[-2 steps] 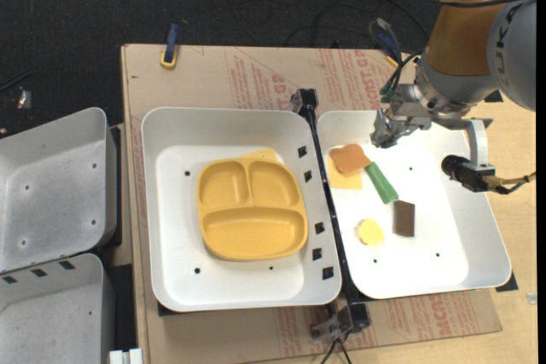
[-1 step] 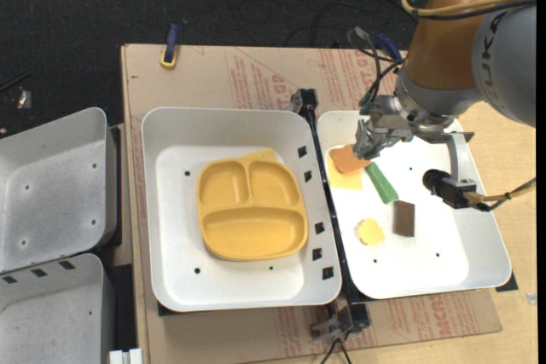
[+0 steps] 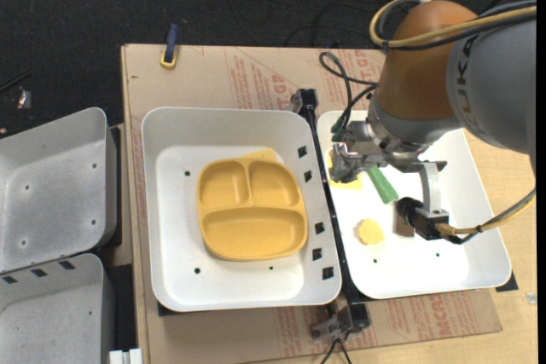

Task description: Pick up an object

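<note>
Yellow divided plastic tray (image 3: 252, 210) lies flat in the left white bin (image 3: 171, 141). Across the divider, the right white bin (image 3: 478, 260) holds a small round yellow piece (image 3: 369, 232) and a green stick (image 3: 381, 185). Above them hangs the gripper (image 3: 363, 156); whether it pinches anything I cannot tell.

A tan bench top (image 3: 222, 77) carries two white bins, the left bin (image 3: 162, 209) touching the right bin (image 3: 478, 260), with a blue-and-yellow clamp (image 3: 170, 47) beyond the left bin's far corner.
</note>
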